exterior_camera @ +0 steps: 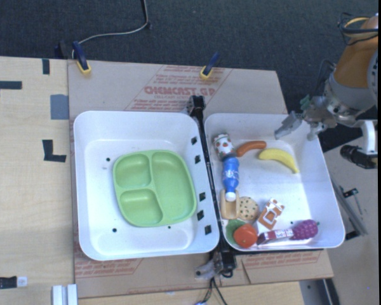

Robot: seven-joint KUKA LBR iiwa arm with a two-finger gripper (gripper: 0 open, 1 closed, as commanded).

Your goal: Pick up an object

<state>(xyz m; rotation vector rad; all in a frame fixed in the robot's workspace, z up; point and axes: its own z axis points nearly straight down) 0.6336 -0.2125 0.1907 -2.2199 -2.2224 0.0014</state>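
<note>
The banana lies in my right bin, near its far wall, just beside an orange sausage-shaped toy. My gripper hangs over the bin's far right corner, up and to the right of the banana, apart from it, with nothing between its fingers; they look spread, one prong reaching left. The banana's long axis runs roughly left to right, its right end dipping toward the near side, its curve arching away from me.
</note>
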